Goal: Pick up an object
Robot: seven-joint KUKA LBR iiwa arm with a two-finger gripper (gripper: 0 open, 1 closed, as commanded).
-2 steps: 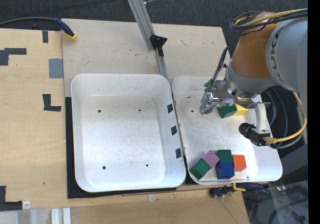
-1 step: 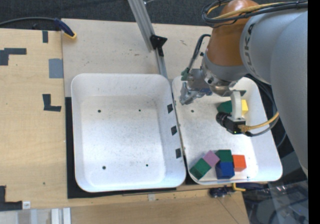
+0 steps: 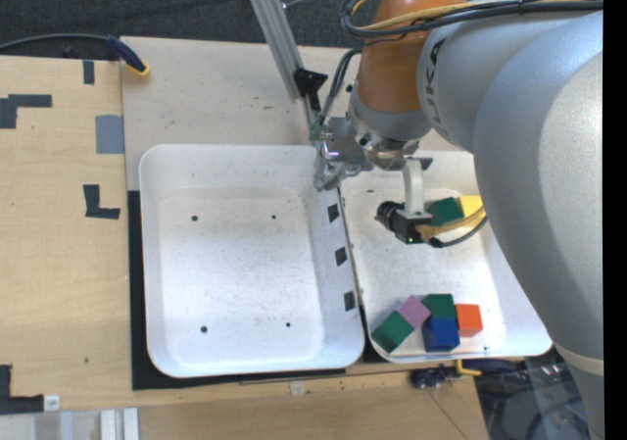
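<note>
Pale wooden bench (image 3: pixel 225 85) takes up most of my feed, with the left bin (image 3: pixel 235 262) and the right bin (image 3: pixel 411 267) side by side on a black mat (image 3: pixel 134 281). I see the claw (image 3: pixel 328 171) hanging over the ridge where the two bins meet, close to their far edges. From this angle I cannot tell how far open it is, nor whether it has hold of anything.

Everything I could pick lies in the right bin. Five blocks bunch along its near edge. The green block (image 3: pixel 394 330) is at the left end, with the lilac block (image 3: pixel 414 311) touching its far side. The dark green block (image 3: pixel 439 306) is just right of that, and the blue block (image 3: pixel 441 333) sits nearest the rim. The orange block (image 3: pixel 469 318) is at the right end.

Well apart from them, toward the bin's middle, I see a lone green block (image 3: pixel 447 210) with a yellow piece (image 3: pixel 471 204) against its right side. I cannot tell whether that piece is a block.

Near the bench's far left corner lies a blue and yellow clamp (image 3: pixel 127 54). A grey patch of tape (image 3: pixel 110 134) sits left of the left bin, and a metal rail (image 3: pixel 269 17) slants across the far edge.
</note>
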